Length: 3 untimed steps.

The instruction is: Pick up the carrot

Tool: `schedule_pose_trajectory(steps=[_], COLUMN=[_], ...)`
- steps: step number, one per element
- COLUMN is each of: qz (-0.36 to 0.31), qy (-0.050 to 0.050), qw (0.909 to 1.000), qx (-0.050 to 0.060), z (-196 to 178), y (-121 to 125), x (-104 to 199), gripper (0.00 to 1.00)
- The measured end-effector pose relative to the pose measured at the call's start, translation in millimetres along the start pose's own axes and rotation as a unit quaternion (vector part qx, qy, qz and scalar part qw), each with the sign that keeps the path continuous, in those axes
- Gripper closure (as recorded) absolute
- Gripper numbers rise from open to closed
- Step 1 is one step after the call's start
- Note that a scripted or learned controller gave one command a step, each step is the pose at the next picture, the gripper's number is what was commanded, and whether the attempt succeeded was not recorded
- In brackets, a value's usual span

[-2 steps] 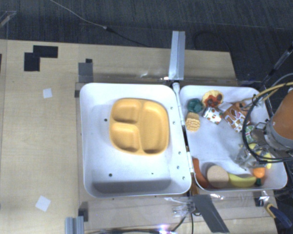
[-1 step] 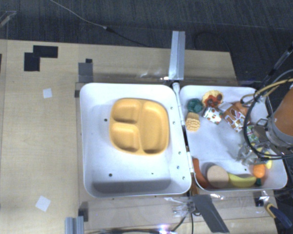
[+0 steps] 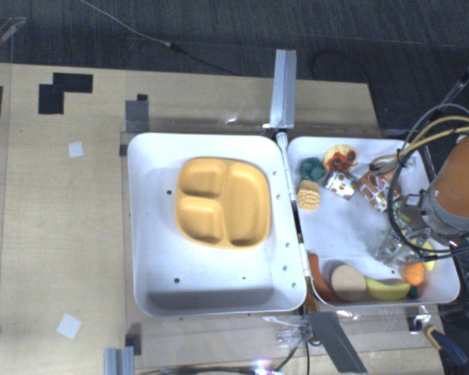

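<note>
The carrot (image 3: 316,275) is a reddish-orange curved piece lying along the left wall of the right bin (image 3: 344,225), near its front corner. A beige rounded item (image 3: 348,281) covers its front end. My gripper (image 3: 390,248) hangs low over the front right part of the same bin, below the grey arm with the orange band (image 3: 461,182). It stands well to the right of the carrot, apart from it, and close to a small orange fruit (image 3: 413,273) and a banana (image 3: 387,289).
The back of the right bin holds a teal item (image 3: 311,168), a yellow corn-like piece (image 3: 309,197), a round patterned item (image 3: 341,158) and two small packets (image 3: 373,187). A yellow divided plate (image 3: 223,201) sits in the left bin (image 3: 152,272). Cables loop beside the arm.
</note>
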<state>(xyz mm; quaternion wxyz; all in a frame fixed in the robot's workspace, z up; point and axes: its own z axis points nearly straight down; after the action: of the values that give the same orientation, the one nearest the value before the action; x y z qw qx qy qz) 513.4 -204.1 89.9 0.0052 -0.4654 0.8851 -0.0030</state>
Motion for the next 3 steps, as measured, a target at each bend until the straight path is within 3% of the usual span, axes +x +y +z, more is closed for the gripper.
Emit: schedule_pose_trajectory(steps=[1,2,3], qz=[-0.083,-0.076,-0.142], qy=[-0.001,0.0,0.0], qw=[0.9965,0.9971,0.9898], qx=[0.005,-0.001,-0.002], z=[-1.0,-35.3,0.0], y=[15.1,48.3,27.2], x=[12.0,-30.0,0.7], gripper=[1.0,1.0,1.0])
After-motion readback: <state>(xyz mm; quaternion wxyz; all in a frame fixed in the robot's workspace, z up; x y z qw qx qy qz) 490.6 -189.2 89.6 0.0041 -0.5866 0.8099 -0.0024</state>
